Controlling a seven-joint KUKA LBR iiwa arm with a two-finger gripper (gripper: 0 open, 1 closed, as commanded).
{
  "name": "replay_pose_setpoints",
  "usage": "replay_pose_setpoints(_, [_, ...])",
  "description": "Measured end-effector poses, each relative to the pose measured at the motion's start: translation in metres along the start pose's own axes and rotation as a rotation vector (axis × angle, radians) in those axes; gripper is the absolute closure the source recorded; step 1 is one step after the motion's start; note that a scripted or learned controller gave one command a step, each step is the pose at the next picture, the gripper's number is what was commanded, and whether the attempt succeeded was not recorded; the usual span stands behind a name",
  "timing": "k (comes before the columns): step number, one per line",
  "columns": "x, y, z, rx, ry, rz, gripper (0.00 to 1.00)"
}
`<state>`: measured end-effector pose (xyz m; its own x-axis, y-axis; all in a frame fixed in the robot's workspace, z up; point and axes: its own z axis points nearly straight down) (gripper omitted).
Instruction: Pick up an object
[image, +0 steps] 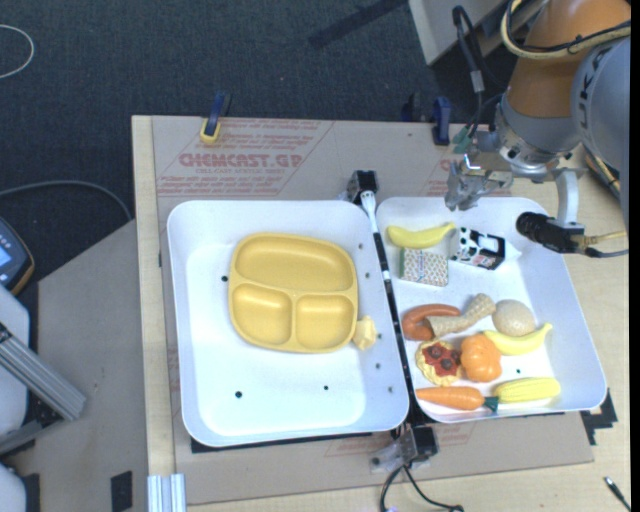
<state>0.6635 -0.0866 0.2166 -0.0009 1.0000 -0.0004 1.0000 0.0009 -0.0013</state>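
My end effector (466, 192): upper right of the frame, hanging over the far rim of the right bin (578, 330); I cannot tell how far it is open, and nothing shows in its grip.
My arm (560, 70): grey with an orange band, coming in from the upper right corner.
Right bin contents: a banana (420, 236) near the far edge, a speckled square block (425, 266) just below it, a black-and-white cow toy (478, 249) beside them.
Lower right of the frame: a sausage (428, 314), a pizza slice (440, 359), an orange fruit (480, 357), a second banana (520, 341), a corn cob (527, 390) and a carrot (450, 398), crowded together.
Left bin (200, 330): a yellow divided plate (293, 292) lies in its middle.
Counter (160, 170): brown board under both bins.
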Motion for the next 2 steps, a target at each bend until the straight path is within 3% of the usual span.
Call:
replay_pose_setpoints(1, [0.014,0.001,-0.015,-0.006,-0.001,-0.001,1.0])
replay_pose_setpoints(2, [0.009,0.008,-0.001,-0.004,-0.002,0.001,1.0])
